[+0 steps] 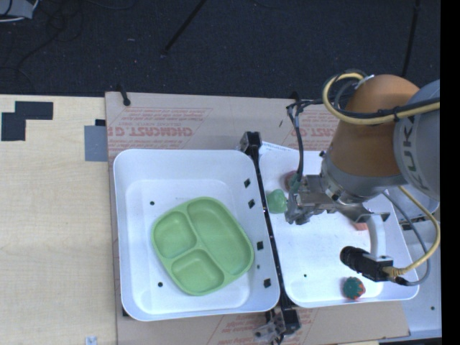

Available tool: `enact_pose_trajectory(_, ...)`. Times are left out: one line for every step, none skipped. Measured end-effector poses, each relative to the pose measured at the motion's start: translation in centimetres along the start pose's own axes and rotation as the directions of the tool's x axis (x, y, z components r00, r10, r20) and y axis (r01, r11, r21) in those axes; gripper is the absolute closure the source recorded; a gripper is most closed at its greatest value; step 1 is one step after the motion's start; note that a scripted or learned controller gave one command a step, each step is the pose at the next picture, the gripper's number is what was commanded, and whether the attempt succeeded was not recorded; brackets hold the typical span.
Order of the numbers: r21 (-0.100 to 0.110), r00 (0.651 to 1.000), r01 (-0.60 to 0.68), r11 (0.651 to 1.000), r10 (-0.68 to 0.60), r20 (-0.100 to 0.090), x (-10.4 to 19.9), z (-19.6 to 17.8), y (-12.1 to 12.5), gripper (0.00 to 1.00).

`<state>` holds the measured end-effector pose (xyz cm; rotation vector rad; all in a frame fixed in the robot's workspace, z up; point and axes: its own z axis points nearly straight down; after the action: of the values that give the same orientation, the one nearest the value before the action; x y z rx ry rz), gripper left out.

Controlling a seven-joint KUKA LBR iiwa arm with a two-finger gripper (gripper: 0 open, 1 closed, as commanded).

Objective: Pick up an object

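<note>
1. The gripper (298,208) hangs low over the right bin (316,293), centre-right of the frame. The wrist above hides it, so I cannot tell whether it is spread or closed, and nothing is visibly held.
2. The likeliest target is the pale green lump (275,200). It sits just left of the gripper, against the bin's left wall and beside the black strip (257,192) that joins the 2 bins.
3. Risk: the lump lies so close to the wall that a descent could strike the rim or the strip, or push the lump into the corner instead of enclosing it.
4. Risk: the gripper appears offset to the right of the lump, so closing here would probably catch nothing.
5. Risk: the lump looks small and rounded, so it may squirt sideways under pressure.
6. Count: 2 white bins, the left bin (136,192) and the right one.
7. Count, left bin: 1 green plate (201,244) with 3 compartments.
8. Count, right bin: 3 loose things. These are the 1 pale green lump, 1 pinkish piece (359,226) at right and 1 teal ball (352,287) at lower right.
</note>
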<state>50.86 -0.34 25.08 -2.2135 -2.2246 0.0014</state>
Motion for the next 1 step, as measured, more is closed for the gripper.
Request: enact_pose_trajectory(0.000,1.000,0.000,1.000,0.000,0.000,5.69,0.37,1.85,1.00)
